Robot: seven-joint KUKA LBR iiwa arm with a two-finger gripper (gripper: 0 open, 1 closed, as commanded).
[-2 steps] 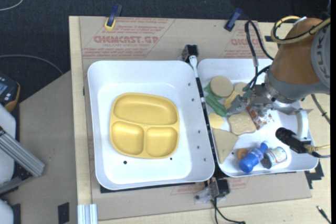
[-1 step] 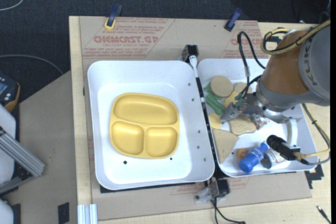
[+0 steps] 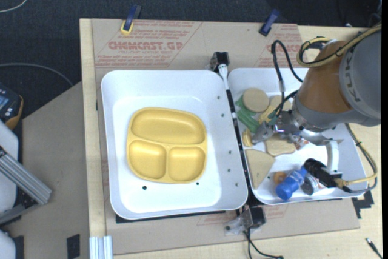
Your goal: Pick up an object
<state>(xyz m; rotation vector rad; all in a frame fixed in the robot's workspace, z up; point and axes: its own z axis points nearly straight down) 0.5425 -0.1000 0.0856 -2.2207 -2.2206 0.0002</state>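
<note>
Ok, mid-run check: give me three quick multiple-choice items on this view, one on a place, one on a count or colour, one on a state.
1. Where does the yellow tray lie?
A. Left bin
B. Right bin
C. On the bench outside the bins

2. How many compartments does the tray have?
A. Two
B. Three
C. Five

3. Where is the arm now?
A. Over the left bin
B. Pulled back off the bench
C. Over the right bin

Answers:
1. A: the tray sits alone in the left bin.
2. B: one long compartment above two smaller ones.
3. C: the arm reaches in over the right bin, its wrist above the clutter by the blue object.
</note>
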